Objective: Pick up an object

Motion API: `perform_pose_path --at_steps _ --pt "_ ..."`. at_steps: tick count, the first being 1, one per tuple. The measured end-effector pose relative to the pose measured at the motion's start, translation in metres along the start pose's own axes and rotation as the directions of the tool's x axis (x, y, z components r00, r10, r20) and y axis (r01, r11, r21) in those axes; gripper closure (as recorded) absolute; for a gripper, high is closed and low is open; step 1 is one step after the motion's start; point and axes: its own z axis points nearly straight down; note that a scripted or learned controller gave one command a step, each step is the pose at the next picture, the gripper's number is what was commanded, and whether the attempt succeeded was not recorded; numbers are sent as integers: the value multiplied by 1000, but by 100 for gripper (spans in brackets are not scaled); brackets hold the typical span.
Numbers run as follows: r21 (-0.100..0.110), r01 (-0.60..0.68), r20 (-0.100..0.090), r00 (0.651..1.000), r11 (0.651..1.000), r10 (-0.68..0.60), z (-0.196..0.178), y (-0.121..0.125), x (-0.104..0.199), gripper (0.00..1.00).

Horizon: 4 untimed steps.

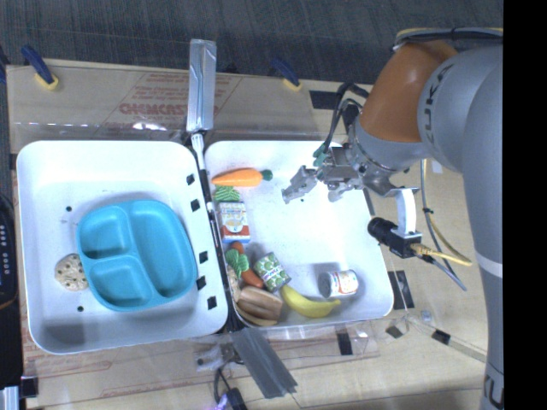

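Right bin: arm reaching in from right, gripper hovering mid-bin, nr carrot.

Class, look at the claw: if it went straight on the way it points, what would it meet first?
Probably the bare white floor of the right bin; the claw points down-left toward the carrot, but depth is unclear.
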Motion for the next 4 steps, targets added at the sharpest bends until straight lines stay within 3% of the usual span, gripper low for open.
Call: perform_pose_path --at_steps 1,2,3,4 --pt "-35 109 16 994 993 -108 100 -79 -14 0" --pt "-4 309 7 951 951 -309 120 25 25 0" --pt "-4 -31 2 1000 1000 31 122 69 -9 0" --pt "0 147 0 989 989 -147 123 38 2 0"
